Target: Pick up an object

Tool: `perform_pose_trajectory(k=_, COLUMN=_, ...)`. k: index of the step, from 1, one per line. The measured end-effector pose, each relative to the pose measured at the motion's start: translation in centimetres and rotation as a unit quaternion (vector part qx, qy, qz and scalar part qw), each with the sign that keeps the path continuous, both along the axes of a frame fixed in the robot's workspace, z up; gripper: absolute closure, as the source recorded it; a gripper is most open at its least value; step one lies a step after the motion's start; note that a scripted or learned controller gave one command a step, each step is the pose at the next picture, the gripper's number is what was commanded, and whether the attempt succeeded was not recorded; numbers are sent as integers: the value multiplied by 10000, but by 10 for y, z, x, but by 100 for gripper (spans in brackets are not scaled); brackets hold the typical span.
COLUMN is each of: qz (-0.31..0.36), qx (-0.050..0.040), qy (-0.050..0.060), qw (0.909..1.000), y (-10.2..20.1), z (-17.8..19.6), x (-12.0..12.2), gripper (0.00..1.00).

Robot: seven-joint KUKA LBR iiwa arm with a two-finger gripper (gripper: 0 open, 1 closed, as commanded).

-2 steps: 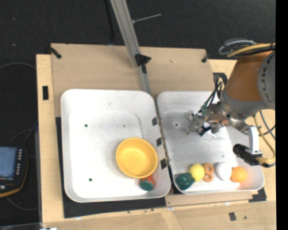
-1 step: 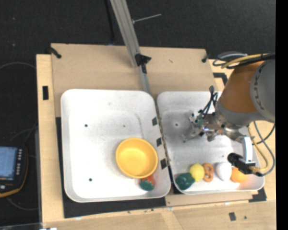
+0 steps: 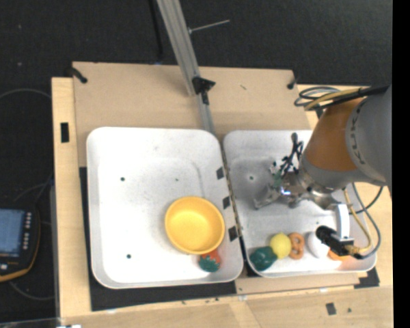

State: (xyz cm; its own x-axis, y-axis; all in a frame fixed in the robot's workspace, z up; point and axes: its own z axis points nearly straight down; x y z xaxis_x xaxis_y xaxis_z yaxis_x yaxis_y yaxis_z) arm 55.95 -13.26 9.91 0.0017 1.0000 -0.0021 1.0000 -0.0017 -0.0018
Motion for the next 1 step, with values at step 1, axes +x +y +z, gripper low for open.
perform_pose_trajectory(k=1, qz=-29, qx=6, qy=-34, qw=10000, y=0, z=13, x=2, gripper=100)
